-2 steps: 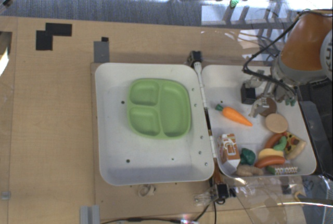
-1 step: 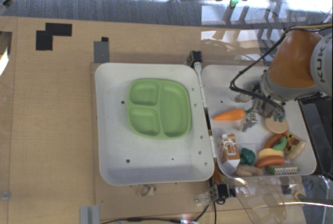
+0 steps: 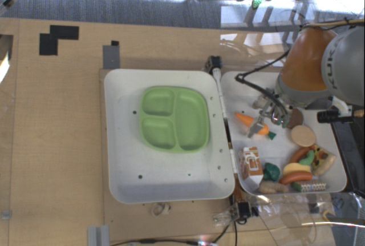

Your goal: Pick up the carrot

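The carrot (image 3: 247, 120) is orange with a small green top and lies in the right bin (image 3: 239, 91), near its left wall. My gripper (image 3: 262, 123) hangs right over the carrot's thick end, close to or touching it. The metal parts of the hand cover that end of the carrot. The grey arm with its orange band (image 3: 308, 62) reaches in from the upper right.
A green divided plate (image 3: 174, 118) lies in the left bin (image 3: 122, 142). The right bin's lower half holds a brown carton (image 3: 250, 162), a green piece (image 3: 271, 170), a hot dog (image 3: 296, 173), a pizza slice (image 3: 323, 160) and a tan disc (image 3: 303, 136).
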